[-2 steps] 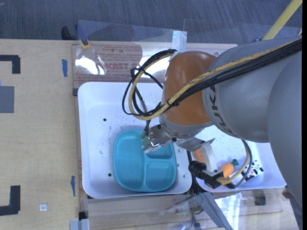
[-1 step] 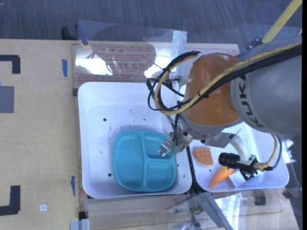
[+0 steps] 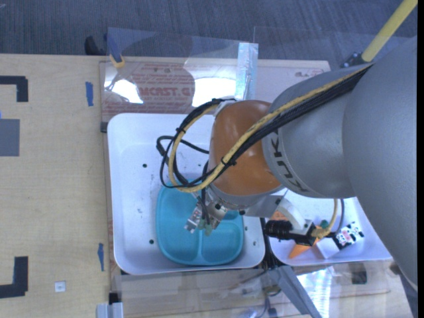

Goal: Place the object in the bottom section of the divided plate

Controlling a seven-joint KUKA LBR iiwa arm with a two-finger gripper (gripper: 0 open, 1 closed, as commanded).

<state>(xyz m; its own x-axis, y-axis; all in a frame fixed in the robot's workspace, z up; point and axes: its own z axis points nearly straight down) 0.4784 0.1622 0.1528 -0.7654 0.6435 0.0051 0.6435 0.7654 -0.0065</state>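
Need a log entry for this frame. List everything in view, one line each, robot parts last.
divided plate: one, teal, in the left bin's lower part, under the gripper.
left bin: one, white, centre of the bench.
right bin: one, white, beside the left bin, largely covered by the arm.
small objects: a few, orange, white and black, in the right bin; too small to identify.
gripper: one, metal, above the plate's middle.
arm: one, grey with an orange band, reaching in from the right.
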